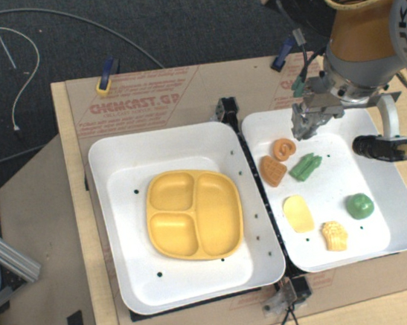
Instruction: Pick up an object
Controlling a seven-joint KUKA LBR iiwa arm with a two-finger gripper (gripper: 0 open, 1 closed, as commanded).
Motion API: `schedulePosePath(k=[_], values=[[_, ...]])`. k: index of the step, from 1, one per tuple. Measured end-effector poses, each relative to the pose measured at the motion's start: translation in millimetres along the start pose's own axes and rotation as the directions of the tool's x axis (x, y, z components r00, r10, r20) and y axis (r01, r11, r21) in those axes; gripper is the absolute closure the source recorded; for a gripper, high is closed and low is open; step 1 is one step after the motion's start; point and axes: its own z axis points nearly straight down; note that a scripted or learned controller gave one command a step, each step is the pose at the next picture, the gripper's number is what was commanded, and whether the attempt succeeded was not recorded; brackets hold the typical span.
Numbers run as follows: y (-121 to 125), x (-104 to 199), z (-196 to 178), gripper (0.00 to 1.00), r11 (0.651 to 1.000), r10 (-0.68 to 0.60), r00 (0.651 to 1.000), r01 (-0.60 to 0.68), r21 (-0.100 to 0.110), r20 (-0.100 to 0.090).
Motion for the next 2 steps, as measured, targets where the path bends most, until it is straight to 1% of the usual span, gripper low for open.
schedulePosePath(k=[1,2], values=[[1.5,50.0,22.8,1.00,1.000,0.002,1.000,-0.002,0.003,0.000],[-2.8,99.6,22.5,1.00,1.000,0.000,1.000,0.000,0.002,0.000]])
